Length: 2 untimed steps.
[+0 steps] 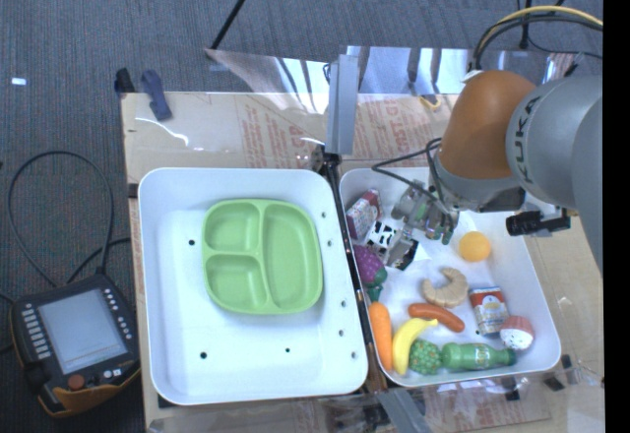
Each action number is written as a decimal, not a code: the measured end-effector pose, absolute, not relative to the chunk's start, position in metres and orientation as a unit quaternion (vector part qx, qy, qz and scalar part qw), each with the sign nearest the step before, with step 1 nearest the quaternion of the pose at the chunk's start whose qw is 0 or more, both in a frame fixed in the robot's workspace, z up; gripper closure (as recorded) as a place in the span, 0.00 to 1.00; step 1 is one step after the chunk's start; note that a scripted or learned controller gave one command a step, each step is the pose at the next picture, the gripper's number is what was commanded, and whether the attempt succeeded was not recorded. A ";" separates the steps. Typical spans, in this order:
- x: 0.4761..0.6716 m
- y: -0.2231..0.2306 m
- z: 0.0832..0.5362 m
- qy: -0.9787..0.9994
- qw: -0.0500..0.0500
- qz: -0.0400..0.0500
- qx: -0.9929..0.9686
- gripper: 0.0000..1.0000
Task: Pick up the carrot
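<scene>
Orange carrot (pixel 381 334) — lying lengthwise by the right bin's left wall, near its front corner.

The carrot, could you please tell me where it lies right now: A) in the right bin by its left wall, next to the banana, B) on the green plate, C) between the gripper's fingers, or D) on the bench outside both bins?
A: the carrot lies in the right bin against its left wall, beside the banana, with the gripper up above it and apart.
</scene>
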<state>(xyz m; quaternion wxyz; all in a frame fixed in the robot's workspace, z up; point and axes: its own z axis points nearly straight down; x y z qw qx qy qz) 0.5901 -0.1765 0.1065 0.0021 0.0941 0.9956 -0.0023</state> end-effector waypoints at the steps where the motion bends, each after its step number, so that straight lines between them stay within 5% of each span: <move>1: 0.629 -0.096 0.091 0.975 0.001 0.000 0.223 0.00; 2: 0.604 -0.213 0.088 0.982 0.000 0.001 0.187 1.00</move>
